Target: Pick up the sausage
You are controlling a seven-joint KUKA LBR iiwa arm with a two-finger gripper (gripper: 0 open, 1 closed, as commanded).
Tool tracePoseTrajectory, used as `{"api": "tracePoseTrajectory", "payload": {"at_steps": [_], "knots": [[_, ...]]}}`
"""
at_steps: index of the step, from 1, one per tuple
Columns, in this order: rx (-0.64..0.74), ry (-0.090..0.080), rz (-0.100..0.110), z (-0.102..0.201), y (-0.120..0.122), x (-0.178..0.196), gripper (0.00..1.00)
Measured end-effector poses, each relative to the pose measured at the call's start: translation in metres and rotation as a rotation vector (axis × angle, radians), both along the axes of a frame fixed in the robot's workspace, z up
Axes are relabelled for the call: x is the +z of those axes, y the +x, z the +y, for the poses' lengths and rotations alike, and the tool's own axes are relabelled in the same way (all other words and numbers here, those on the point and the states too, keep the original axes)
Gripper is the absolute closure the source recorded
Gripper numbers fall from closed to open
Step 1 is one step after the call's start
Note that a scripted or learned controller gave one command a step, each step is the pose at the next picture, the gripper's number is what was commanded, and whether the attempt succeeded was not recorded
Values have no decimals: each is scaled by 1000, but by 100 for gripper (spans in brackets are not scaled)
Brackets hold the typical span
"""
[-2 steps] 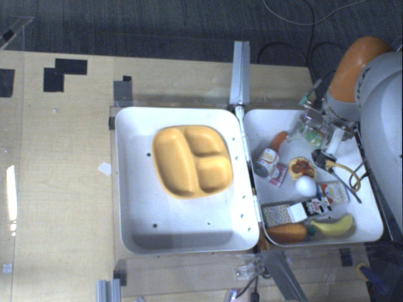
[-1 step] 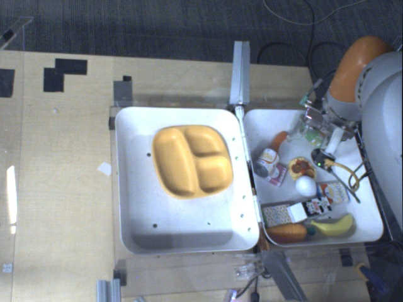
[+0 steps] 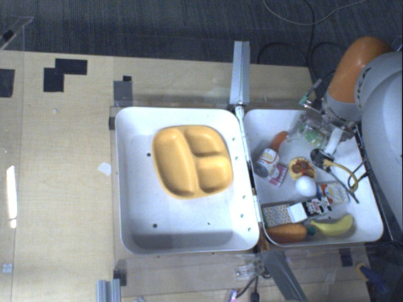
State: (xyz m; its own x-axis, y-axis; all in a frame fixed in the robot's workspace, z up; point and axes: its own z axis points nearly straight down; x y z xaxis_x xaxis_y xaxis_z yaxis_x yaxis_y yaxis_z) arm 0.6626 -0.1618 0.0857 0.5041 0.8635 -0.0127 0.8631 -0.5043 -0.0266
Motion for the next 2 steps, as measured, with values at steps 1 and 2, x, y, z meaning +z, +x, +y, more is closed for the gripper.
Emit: {"api": "tracePoseTrajectory", "payload": {"at_steps": [1,2], "knots": [[-303,-6,-34,42,-32,111,0],[-338,-6,-34,79,-13,1,0]]}}
